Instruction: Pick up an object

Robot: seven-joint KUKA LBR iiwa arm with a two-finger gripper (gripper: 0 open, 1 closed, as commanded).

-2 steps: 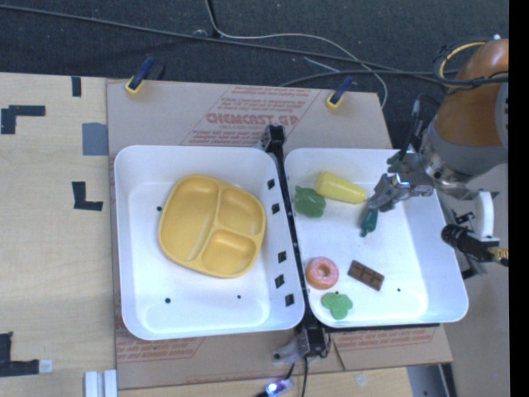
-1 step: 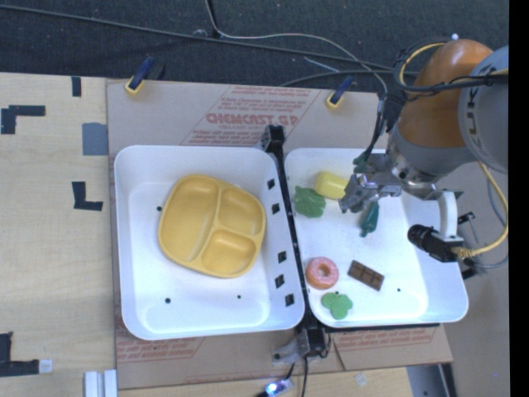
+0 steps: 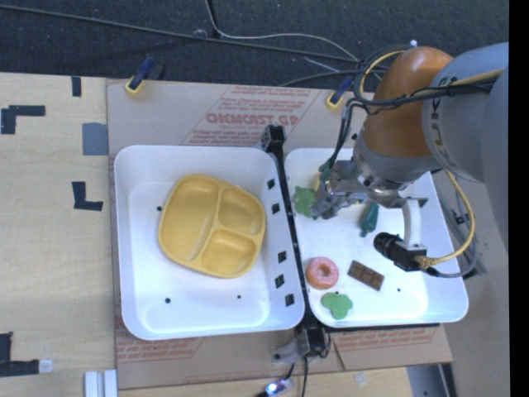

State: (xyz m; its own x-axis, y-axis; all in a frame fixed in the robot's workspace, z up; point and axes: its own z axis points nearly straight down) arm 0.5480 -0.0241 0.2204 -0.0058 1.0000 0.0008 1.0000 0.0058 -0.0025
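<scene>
The arm reaches in from the right over the right bin (image 3: 442, 308). My gripper (image 3: 324, 203) hangs low at that bin's upper left. A green toy (image 3: 303, 199) lies right at the fingertips, against the divider. A teal piece (image 3: 368, 217) sits just right of the gripper. Lower in the same bin lie a pink frosted donut (image 3: 321, 272), a brown chocolate bar (image 3: 365, 275) and a green leafy piece (image 3: 337, 305). Whether the green toy is between the fingers is hidden by the wrist.
The left bin (image 3: 140, 304) holds a yellow divided plate (image 3: 212, 224). A black divider strip (image 3: 283, 222) runs between the bins. Cables and a black connector (image 3: 397, 251) hang from the wrist over the right bin. Clamps sit at the cardboard's far edge.
</scene>
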